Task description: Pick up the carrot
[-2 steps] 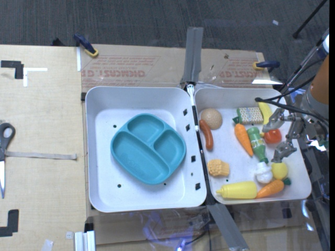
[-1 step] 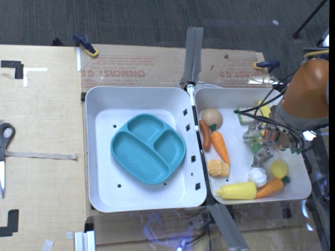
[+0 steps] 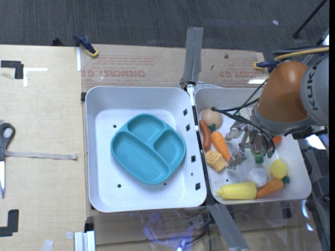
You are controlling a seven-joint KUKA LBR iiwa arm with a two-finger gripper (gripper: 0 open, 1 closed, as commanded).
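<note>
One fixed overhead camera, slanting down on both white bins (image 3: 94,156).

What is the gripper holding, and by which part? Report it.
Nothing visibly. The gripper hangs over the right bin, just right of the carrot, with no object seen in it.
</note>
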